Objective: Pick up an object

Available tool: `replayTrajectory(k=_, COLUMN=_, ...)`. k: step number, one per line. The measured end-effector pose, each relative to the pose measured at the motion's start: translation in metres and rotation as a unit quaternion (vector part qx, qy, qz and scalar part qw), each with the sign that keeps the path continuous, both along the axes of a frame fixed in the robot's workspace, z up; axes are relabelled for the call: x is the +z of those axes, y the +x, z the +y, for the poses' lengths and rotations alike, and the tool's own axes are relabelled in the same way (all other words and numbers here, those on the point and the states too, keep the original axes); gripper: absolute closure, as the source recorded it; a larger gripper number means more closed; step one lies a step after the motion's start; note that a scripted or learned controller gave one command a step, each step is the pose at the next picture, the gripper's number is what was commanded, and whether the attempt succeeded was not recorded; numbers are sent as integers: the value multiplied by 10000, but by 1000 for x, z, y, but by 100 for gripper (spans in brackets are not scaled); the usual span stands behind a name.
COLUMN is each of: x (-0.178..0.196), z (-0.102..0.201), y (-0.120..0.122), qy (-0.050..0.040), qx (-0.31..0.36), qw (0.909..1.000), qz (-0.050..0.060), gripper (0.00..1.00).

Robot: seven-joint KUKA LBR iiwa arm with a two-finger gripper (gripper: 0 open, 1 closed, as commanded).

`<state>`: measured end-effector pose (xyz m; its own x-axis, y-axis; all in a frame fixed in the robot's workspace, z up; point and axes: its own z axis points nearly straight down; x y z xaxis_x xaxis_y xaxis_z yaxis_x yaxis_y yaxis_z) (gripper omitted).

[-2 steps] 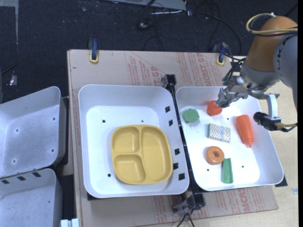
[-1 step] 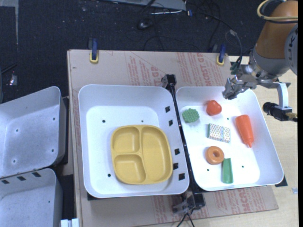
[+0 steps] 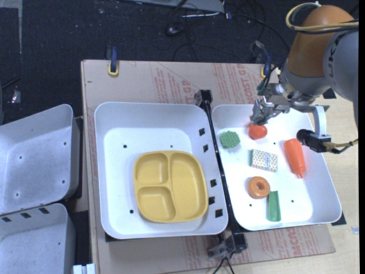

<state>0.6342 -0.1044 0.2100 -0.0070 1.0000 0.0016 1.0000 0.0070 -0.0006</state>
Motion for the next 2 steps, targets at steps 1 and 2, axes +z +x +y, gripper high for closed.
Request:
replayTrajectory(k=1, x=-4, z=49, y=-21, qy=1, qx=-2, qw=10000, qz=6, gripper=100)
replayTrajectory(k=2, x=11, z=99, y=-39, qy=2, qx=3, qw=10000, qz=1, gripper=100)
